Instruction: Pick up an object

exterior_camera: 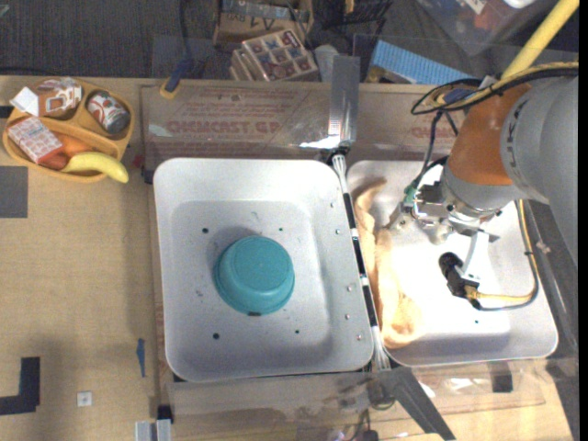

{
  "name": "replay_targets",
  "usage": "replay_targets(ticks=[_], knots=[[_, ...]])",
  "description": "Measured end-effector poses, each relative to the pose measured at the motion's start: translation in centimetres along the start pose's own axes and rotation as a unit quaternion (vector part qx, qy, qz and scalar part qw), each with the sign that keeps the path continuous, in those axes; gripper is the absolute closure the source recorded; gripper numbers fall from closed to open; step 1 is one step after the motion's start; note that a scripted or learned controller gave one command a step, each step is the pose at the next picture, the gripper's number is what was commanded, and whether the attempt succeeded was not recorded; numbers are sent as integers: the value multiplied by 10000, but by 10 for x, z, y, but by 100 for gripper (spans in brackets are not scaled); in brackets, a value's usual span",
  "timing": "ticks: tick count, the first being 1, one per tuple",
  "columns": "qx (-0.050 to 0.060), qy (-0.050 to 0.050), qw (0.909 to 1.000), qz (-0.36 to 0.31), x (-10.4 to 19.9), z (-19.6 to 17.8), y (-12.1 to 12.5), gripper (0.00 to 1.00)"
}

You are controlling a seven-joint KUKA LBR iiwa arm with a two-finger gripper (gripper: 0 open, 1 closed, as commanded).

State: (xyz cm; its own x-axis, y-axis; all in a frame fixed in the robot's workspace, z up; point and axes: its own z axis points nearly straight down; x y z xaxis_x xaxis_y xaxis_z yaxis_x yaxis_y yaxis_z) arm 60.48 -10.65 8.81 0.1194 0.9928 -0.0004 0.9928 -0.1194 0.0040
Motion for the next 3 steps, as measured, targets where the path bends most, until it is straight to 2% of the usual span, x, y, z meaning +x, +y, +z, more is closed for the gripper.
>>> replay_targets(ticks=[1,2,3], knots=[[2,-4,9996,-295,-55,-27,30,0],[3,-8,9992,-398,-96,-79,39,0],[-5,-7,9973,-731,-32,1,68,0]])
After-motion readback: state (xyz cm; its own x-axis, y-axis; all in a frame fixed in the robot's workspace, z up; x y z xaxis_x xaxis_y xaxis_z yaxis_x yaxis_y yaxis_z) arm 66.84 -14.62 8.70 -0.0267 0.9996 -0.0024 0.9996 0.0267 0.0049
